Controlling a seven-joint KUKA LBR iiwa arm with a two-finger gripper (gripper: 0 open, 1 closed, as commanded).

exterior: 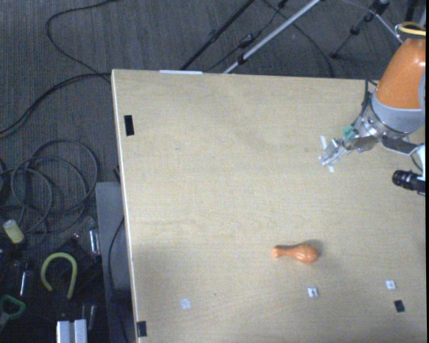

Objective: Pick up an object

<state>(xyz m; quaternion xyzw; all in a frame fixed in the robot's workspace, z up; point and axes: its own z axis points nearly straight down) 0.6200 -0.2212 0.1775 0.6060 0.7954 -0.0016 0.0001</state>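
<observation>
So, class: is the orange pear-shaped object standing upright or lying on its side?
Lying on its side. The orange object rests flat on the tan surface, narrow end pointing left, apart from the gripper.

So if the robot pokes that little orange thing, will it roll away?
Probably a bit. The orange object has a rounded bulb end and a thin neck, so it would likely curve rather than roll straight. It looks small and light, so the gripper could easily nudge it. The smooth tabletop may let it slide.
</observation>
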